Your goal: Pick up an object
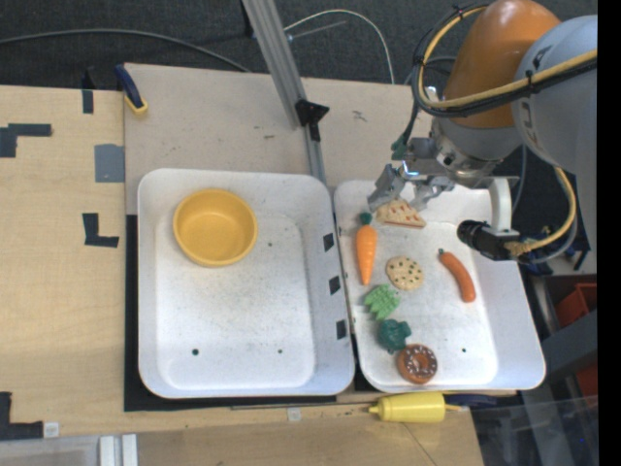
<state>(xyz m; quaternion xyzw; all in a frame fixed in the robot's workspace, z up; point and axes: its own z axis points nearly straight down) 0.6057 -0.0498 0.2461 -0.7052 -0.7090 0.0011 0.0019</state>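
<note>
My gripper [403, 195] hangs over the far left corner of the right bin [505, 352], its two fingers spread apart and open. A toy pizza slice [402, 215] lies just below and between the fingertips, resting on the bin floor. Nearer the front lie an orange carrot [366, 251], a speckled cookie [405, 273], a red sausage [457, 275], a light green leafy piece [381, 302], a dark green broccoli [393, 334] and a chocolate donut [417, 364].
A yellow bowl [214, 225] sits in the left bin [243, 357]. A yellow mustard bottle [412, 408] lies on the bench in front of the right bin. A slanted metal pole [281, 56] rises behind the bins.
</note>
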